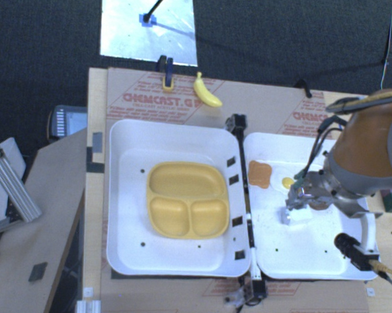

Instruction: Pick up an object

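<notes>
Two small objects lie in the right-hand shallow white bin: a flat orange-brown slice shaped like toast near the bin's back left corner, and a small round yellow piece just to its right. My gripper sits low over this bin's floor, in front of the yellow piece and close to it, apart from the toast slice. Whether its fingers are spread or closed I cannot tell; nothing is visibly between them. My arm, grey with its orange band, reaches in from the right and bends down over the bin's right half.

Left-hand shallow white bin: one yellow plastic divided plate with three compartments, lying flat at the centre, nothing in it.

Bench board behind the bins: one yellow plastic banana, and one yellow clamp to its left.
</notes>
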